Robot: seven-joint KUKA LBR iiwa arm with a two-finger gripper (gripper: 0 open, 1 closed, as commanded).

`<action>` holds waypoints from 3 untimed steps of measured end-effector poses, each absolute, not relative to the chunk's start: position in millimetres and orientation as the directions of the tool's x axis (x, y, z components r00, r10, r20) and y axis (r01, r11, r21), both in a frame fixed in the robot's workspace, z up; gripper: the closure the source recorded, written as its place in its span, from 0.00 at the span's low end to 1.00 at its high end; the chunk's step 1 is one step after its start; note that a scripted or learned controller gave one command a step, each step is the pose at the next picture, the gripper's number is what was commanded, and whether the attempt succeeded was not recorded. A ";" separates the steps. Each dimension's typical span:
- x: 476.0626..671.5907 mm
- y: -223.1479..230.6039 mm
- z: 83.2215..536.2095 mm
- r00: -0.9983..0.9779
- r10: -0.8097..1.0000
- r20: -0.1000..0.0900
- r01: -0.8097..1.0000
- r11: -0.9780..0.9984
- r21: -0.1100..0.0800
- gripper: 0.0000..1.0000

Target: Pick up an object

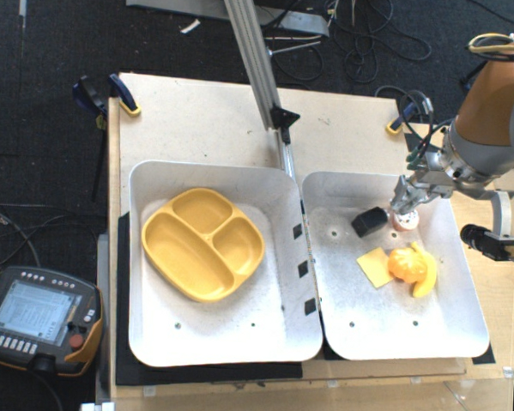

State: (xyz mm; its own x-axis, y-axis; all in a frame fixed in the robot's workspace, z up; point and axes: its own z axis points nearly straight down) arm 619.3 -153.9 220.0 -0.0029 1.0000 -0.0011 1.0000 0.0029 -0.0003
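While end effector [404,208] hovers, seemingly touching pale object [403,221], bin wall [459,226] near

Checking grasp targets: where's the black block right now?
In the camera view, the black block lies in the right bin, upper middle, just left of the end effector and above the yellow slice.

Single grey KUKA arm with a broad orange-brown band [495,92] above the wrist; a pale yellow ring is seen at the band's top edge. Black cables [424,136] are looped beside the grey wrist section, below which a small metallic two-finger gripper [405,208] is mounted.
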 end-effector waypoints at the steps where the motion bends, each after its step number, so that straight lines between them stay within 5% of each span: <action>1: 604.8 -107.4 213.0 -0.006 1.000 0.001 1.000 0.006 -0.002 1.00; 3: 582.7 -20.2 230.4 -0.007 1.000 0.002 1.000 0.007 -0.001 1.00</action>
State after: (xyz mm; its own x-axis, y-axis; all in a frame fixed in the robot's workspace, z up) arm 582.7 -20.2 230.4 -0.0075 1.0000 0.0021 1.0000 0.0075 -0.0009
